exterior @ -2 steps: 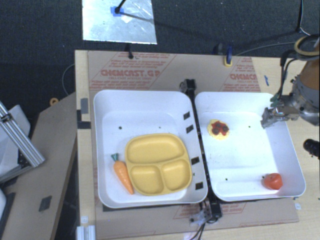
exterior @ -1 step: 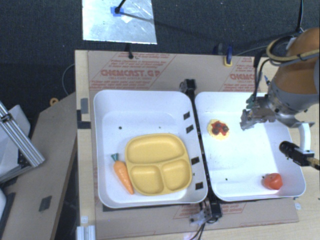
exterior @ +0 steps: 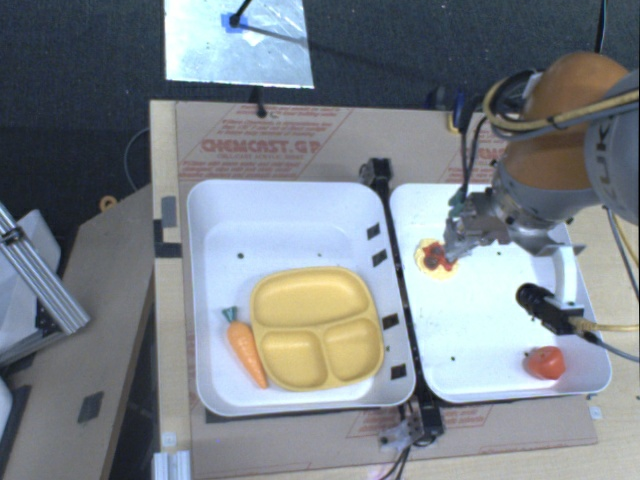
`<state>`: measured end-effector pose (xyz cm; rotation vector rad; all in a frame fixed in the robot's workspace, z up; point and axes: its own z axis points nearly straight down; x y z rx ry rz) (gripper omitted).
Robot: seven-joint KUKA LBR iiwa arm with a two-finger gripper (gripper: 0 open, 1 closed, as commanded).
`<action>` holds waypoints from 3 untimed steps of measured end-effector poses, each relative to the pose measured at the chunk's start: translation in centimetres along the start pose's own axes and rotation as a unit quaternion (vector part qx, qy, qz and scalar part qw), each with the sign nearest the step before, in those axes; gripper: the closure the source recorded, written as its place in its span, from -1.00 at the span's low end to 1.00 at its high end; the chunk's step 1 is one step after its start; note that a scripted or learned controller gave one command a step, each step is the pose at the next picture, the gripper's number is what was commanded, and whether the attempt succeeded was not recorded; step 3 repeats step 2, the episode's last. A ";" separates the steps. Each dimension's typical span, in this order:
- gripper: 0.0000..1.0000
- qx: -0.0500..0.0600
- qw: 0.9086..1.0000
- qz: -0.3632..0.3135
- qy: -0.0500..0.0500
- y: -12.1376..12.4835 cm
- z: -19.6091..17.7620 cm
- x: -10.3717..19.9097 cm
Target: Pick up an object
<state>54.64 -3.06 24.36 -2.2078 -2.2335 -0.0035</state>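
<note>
Nearest the lower edge of the frame, a red round object (exterior: 545, 363) is lying at the lower right corner of the right bin (exterior: 480, 340), well apart from the tool. In the lower half of the left bin (exterior: 290, 213), a yellow divided tray (exterior: 315, 326) is sitting flat, and a carrot (exterior: 245, 353) is lying just beside its left edge, leaf end pointing to the upper left.

Farther up, the gripper (exterior: 453, 250) is hanging over the upper left part of the right bin. A small yellow-and-red item (exterior: 432, 259) is lying there, just left of and below the tip, close to the wall shared with the other bin. It appears the likeliest target. Any descent is going to depend on that slight leftward offset. The item is looking roughly round, so no long axis is showing.

Whether the gripper is parted or closed cannot be told; the wrist is masking the tip. Contact with the item cannot be confirmed either, and its right edge is partly covered.

Farthest off, a lettered cardboard sheet (exterior: 270, 143) is lying beneath the bins, and a silver panel (exterior: 238, 28) is sitting at upper left.
</note>
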 end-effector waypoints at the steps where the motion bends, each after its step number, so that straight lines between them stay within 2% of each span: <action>1: 1.00 -0.001 1.000 0.001 -0.001 -0.2 -0.4 5.2; 2: 1.00 0.000 1.000 0.000 0.000 0.4 0.9 11.2; 3: 1.00 0.000 1.000 0.000 0.000 0.4 0.9 11.2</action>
